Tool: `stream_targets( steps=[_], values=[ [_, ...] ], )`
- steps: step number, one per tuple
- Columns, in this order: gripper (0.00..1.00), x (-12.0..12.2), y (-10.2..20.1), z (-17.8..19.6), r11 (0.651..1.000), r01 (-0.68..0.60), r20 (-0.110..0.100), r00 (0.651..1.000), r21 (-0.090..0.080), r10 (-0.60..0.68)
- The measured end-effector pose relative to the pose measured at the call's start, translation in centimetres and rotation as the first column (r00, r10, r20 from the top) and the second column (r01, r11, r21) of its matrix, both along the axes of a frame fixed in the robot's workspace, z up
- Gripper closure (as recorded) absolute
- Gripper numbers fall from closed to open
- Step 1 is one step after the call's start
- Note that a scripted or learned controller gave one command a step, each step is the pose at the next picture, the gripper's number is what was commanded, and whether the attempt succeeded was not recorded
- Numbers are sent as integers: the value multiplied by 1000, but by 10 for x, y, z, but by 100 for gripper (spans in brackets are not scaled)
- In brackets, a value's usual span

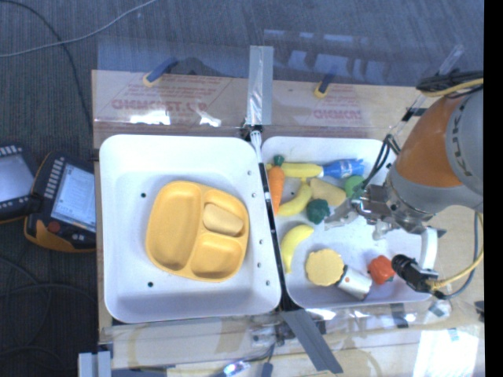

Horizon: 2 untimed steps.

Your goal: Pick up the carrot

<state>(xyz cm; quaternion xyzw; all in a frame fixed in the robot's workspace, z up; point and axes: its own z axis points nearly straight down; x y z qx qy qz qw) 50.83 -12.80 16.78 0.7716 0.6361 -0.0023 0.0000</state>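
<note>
Carrot (276,184): lies in the right bin (318,144), hard against its left wall, leafy green end pointing to the far rim and orange tip toward the near side.
Neighbours: a banana (302,170) sits just beside the carrot's top; a second banana (295,203) curves in beside its lower end; a third one (292,243) lies nearer the front, well below the tip.
Gripper (351,208): hangs over the middle of the right bin, near a green piece (317,210), apart from the carrot.
Fingers: too blurred against the clutter to judge their spread, and nothing can be made out between them.
Step in hand: reaching across to the carrot, by the look of it; the pick is not yet made.
How to do it well: likely best to come down over the carrot's mid-body with the fingers set across its width, one slipping between carrot and wall, the other between carrot and bananas.
Risk: the wall leaves little room, and a nudged banana could roll the carrot.
Left bin (126,226): holds a yellow tray (174,226); plays no part.
</note>
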Motion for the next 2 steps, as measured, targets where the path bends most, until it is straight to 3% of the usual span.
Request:
stream_targets(
  steps=[1,2],
  values=[
    [100,0,0,8,1000,-1,-4,1000,0,1],
    [0,0,0,8,1000,-1,-4,1000,-1,1]
  ],
)
